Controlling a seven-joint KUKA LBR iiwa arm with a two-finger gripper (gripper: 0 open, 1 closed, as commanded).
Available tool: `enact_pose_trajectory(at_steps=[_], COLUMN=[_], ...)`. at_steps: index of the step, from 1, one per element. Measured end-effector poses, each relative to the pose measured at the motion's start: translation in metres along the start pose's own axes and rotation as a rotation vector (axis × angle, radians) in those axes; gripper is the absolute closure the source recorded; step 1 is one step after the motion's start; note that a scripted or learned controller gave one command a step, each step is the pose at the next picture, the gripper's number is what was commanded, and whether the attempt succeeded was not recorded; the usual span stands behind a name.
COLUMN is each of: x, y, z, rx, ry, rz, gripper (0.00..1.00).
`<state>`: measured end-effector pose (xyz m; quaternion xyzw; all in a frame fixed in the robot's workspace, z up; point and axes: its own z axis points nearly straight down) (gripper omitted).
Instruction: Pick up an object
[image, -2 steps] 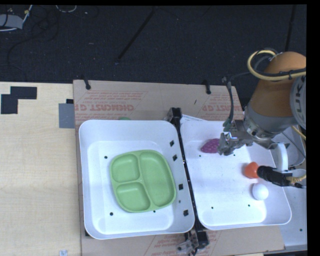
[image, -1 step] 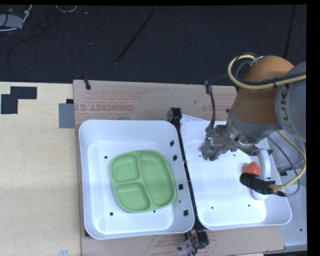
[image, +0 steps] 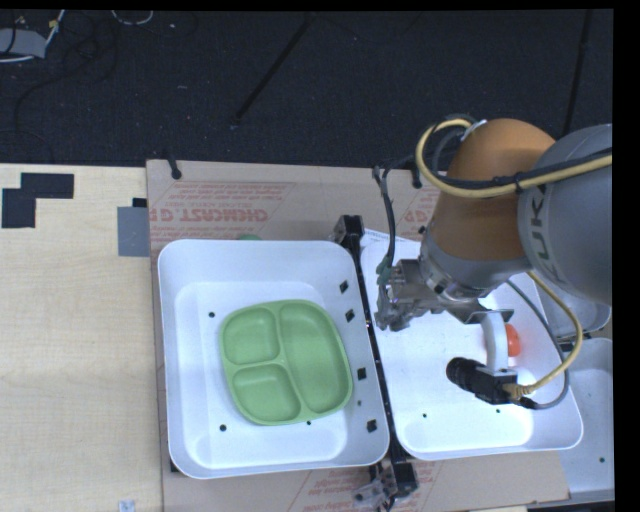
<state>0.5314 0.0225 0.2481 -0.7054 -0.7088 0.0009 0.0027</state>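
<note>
Highest over the bench, and so closest to the lens, the arm (image: 490, 210) reaches in from the right, its orange band above the right bin (image: 470, 435). Its gripper (image: 388, 312) hangs low over that bin's left part, just beside the wall next to the other bin. Whether the claw is wide or narrow cannot be told, as it shows only as a dark metal cluster seen from above, and nothing is seen held in it.

One clear thing to pick up is a green plate (image: 285, 360) with three compartments. It lies flat on the floor of the left bin (image: 190, 290), right of the middle and turned a little askew. It is apart from the gripper, with both bin walls and a black strip (image: 360, 330) between them.

Near the right bin's right wall, under the arm, a small orange-red thing (image: 513, 341) shows. What it is cannot be told.

Both bins rest on a cardboard sheet (image: 250, 205) with red print, which lies on the pale wooden bench (image: 70, 350). Left of the sheet, a grey patch (image: 132, 230) and a black patch (image: 38, 197) mark the bench top.
</note>
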Motion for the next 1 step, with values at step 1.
enact_pose_trajectory(at_steps=[1], x=[0.0553], y=[-0.0058], z=[0.0005], rx=[-0.001], ry=[0.000], rz=[0.000], gripper=[1.00])
